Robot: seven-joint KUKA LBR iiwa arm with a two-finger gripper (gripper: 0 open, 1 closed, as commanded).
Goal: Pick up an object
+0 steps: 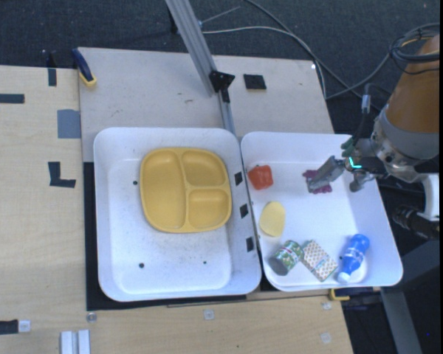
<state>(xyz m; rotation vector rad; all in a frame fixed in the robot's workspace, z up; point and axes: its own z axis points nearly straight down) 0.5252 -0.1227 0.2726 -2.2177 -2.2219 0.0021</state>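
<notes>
The end effector (326, 174) hangs over the right bin (369, 220), by a small purple object (319, 186) near the bin's upper middle; I cannot tell its state. That purple piece looks light, small and probably rigid, likely easy to knock aside; a pinch across its narrow middle seems best, square from above

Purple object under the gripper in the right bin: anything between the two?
Nothing visible. The gripper sits right at the purple object, near the right bin's far side. The red block and yellow piece lie apart to its left.
</notes>
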